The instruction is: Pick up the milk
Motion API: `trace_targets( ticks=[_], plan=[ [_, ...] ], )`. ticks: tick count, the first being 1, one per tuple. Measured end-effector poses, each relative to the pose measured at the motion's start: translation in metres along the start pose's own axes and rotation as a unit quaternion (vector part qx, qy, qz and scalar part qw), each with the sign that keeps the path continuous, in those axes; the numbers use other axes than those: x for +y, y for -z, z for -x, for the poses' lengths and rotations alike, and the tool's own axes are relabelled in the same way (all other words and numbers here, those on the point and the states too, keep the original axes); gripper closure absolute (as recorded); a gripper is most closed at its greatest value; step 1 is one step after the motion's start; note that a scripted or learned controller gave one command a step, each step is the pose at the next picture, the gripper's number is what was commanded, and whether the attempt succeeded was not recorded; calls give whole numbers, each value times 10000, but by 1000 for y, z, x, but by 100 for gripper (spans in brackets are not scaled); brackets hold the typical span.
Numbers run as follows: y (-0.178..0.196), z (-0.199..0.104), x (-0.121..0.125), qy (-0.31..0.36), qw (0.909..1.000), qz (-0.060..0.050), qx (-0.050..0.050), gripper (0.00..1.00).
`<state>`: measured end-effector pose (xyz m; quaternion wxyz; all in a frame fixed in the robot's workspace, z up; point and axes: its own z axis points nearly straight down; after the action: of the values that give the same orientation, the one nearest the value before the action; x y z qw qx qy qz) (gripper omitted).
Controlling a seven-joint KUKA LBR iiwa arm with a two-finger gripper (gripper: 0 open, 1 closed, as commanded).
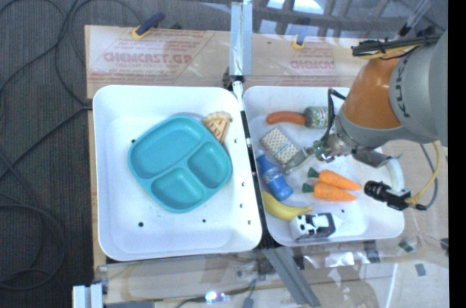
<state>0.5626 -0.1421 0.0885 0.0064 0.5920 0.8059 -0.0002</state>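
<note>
The milk [314,225] is a small white carton with black cow patches. It lies on its side at the front of the right bin [378,226], just right of the banana's tip. My gripper [314,151] hangs over the middle of that bin, farther back than the milk and well apart from it. It is close to a patterned box [279,145] and two carrots [335,186]. Nothing shows between the fingers.
The right bin also holds a banana [282,207], a blue bottle [273,177], an orange sausage-like piece [285,119] and a small can [316,116]. In the left bin [116,226] sit a blue divided plate [180,162] and a pizza slice [218,125].
</note>
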Motion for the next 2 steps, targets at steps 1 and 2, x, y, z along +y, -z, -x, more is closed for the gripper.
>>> trace_targets(
  ticks=[1,2],
  plan=[
    [-1,53,40,305,9995,-1,40,0],
    [-6,76,60,580,9980,-205,176,0]
  ],
)
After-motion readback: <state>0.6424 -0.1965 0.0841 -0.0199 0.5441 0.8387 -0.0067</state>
